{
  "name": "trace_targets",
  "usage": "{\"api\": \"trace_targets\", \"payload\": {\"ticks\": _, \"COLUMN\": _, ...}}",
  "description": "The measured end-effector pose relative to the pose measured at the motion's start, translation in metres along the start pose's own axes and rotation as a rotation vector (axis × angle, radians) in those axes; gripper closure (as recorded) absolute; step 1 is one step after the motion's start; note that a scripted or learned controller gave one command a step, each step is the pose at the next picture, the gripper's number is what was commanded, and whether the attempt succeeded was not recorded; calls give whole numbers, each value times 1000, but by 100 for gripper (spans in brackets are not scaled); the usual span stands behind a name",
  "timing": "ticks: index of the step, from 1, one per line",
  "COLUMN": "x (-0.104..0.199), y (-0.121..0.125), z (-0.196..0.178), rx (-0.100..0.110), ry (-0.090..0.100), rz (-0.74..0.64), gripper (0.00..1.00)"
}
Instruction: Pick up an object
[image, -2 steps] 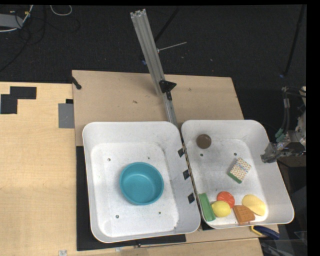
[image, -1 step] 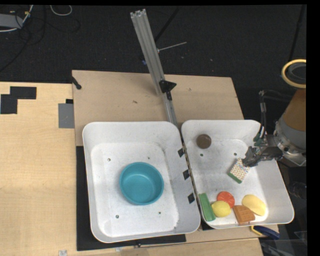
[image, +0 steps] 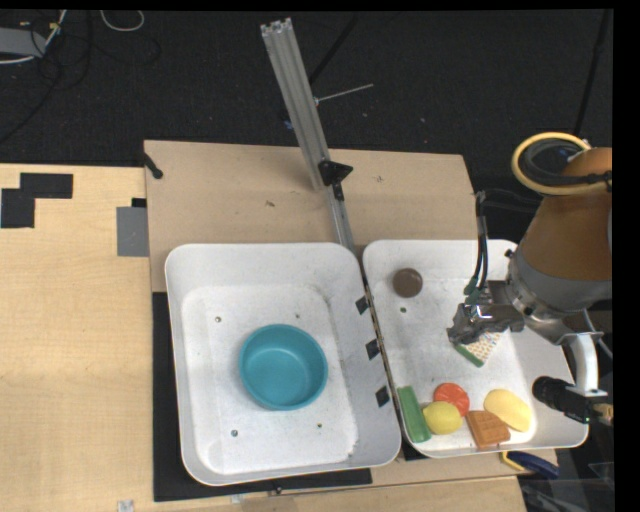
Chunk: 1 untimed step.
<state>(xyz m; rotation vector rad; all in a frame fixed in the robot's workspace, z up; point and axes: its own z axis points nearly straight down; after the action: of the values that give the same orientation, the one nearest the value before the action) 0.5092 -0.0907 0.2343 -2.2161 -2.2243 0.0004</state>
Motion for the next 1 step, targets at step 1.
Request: {"api": "trace_targets", "payload": {"ticks": 1, "x": 55, "y": -5, "z": -8, "rx": -1, "ry": 0, "rz": -1, "gripper": 100}}
